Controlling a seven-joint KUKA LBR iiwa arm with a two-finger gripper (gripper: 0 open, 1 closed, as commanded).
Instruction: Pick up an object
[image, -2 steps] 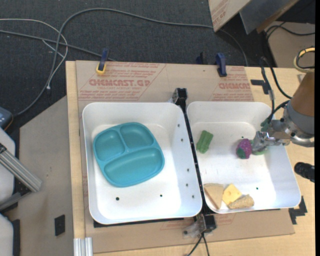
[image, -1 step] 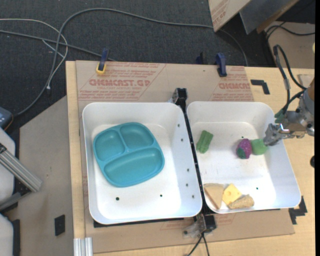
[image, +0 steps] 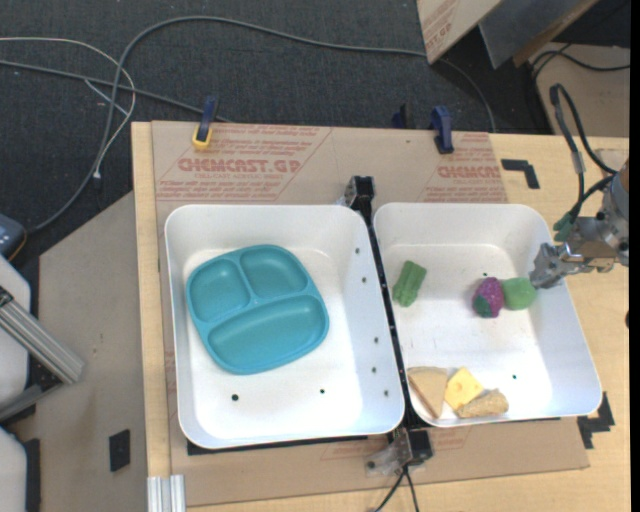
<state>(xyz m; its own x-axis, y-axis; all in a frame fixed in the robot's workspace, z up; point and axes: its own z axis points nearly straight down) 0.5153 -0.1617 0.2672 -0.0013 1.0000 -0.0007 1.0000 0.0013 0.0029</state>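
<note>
Now the gripper (image: 549, 268) is at the right wall of the right bin (image: 560, 350), just beside a green block (image: 519, 293) that touches a purple object (image: 488, 297). I cannot tell its opening or if it holds something. A teal divided plate (image: 258, 306) lies in the left bin (image: 190, 300).

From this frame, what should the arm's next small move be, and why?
Probably a short reach further into the right bin and down over the light green piece. The gripper sits at that bin's right rim, right beside this piece, which touches the purple object. It is the nearest item, and nothing shows between the fingers.
</note>
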